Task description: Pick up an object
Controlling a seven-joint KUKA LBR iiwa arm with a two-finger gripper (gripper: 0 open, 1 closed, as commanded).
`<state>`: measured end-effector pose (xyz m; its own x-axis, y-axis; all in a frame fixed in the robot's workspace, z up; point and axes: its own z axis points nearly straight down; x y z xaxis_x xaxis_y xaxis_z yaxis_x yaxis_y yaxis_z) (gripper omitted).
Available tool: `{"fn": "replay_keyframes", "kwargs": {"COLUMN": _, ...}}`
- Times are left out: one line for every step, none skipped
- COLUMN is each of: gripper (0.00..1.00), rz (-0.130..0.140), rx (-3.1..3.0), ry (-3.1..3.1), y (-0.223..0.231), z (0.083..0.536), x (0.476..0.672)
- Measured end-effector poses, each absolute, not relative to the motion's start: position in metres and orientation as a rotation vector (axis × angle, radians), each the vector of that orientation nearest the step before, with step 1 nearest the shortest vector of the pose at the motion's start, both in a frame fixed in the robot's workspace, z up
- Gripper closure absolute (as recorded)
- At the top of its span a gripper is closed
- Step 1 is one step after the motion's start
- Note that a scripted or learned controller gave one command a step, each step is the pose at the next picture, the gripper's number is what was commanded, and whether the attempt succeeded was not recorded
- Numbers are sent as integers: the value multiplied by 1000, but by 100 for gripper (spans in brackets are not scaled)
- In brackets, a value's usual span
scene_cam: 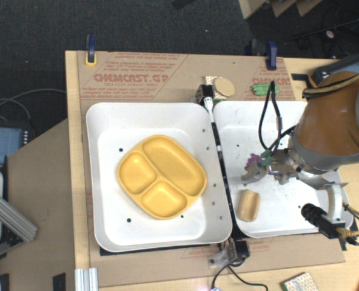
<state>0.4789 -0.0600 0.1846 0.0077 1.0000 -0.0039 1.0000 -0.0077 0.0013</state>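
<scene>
The pincer (252, 170) hangs low in the right bin (276, 223) — whether it is spread, I cannot tell. The tan block (248, 205) lies just below; centre over it before closing.

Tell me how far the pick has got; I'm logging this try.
Done: the grey arm with the orange band has reached over the right white bin. In hand: its gripper sits low by a small purple-and-green object; no grasp is visible. Left: gripping and lifting. The tan cylinder lies untouched, and the yellow divided plate rests in the left bin.
</scene>
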Motion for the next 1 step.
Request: {"fn": "replay_keyframes", "kwargs": {"gripper": 0, "rz": -5, "rx": 2230, "ry": 2218, "y": -99, "z": 83, "x": 478}}
